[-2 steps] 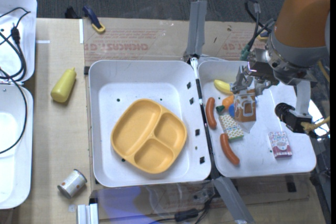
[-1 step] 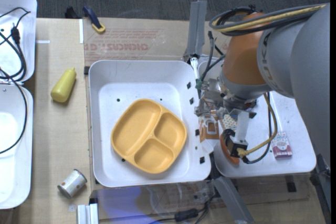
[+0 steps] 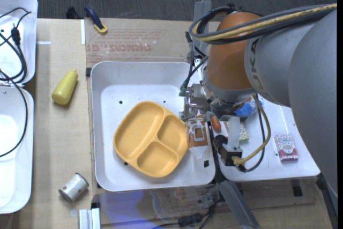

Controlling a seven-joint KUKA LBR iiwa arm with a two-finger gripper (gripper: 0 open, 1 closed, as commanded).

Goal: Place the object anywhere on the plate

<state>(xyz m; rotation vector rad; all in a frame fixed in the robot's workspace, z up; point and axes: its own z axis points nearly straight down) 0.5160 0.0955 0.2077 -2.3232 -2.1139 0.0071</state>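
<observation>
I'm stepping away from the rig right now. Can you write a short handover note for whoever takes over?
Gripper: low at the left bin's right edge, beside the plate; finger state can't be made out.
Plate: yellow, three compartments, in the left bin, nothing on it.
Object: an orange-and-white item sits under the gripper, just right of the plate; hold unconfirmed.
Done: nothing placed.
Left: get the object onto the plate.

A yellow bottle (image 3: 65,88) and a tipped can (image 3: 73,187) are seen on the bench left of the bins. A blue-handled tool (image 3: 95,20) lies at the back. A small carton (image 3: 286,147) sits in the right bin (image 3: 300,169).
</observation>
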